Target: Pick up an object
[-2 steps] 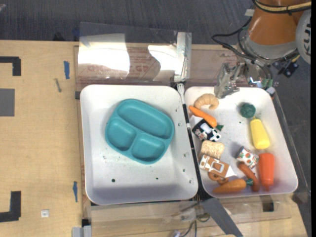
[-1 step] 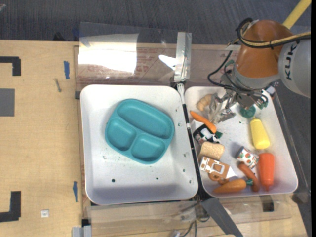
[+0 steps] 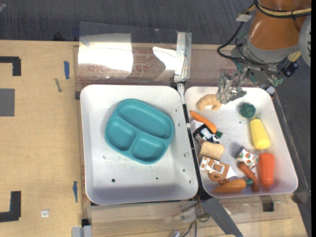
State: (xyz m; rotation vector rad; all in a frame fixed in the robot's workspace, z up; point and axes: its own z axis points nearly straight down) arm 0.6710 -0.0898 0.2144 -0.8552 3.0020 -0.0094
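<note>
You could not tell the gripper's (image 3: pixel 226 94) state: its tips blurred beside the pale shrimp-shaped toy (image 3: pixel 208 102) in the right bin (image 3: pixel 284 132). Two bins; one teal divided plate (image 3: pixel 140 131) occupied the left bin (image 3: pixel 94 157).

Sitting side by side: two white bins (image 3: pixel 98 181). Lying at nine o'clock: one teal plate (image 3: pixel 139 130). Crowding at three o'clock: about ten toy foods (image 3: pixel 260 133).

Pale wooden bench top (image 3: pixel 34 132), dark grey carpet floor (image 3: pixel 123 4) behind, glare on clear plastic sheet (image 3: pixel 128 58)
</note>
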